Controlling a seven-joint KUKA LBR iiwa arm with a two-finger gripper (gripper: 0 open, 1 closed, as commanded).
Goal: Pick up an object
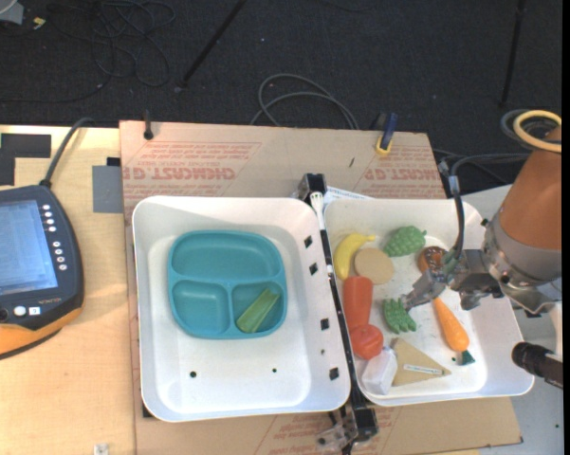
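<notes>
My gripper [429, 287] hangs low over the middle of the right bin [498, 373], reaching in from the right. It sits just above and to the right of a small green broccoli-like piece [398, 315], with an orange carrot [450, 326] right beside it. I see nothing held in it. Also in this bin are a yellow banana [349, 250], a tan round piece [374, 266], a green leafy piece [408, 242], a long red piece [358, 300], a red round piece [366, 341] and a tan wedge [417, 363].
The left bin [156, 349] holds a teal divided plate [218, 273] with a green piece [257, 311] in its lower right compartment. A tablet [24, 254] lies on the bench at far left. Cables trail behind the bins.
</notes>
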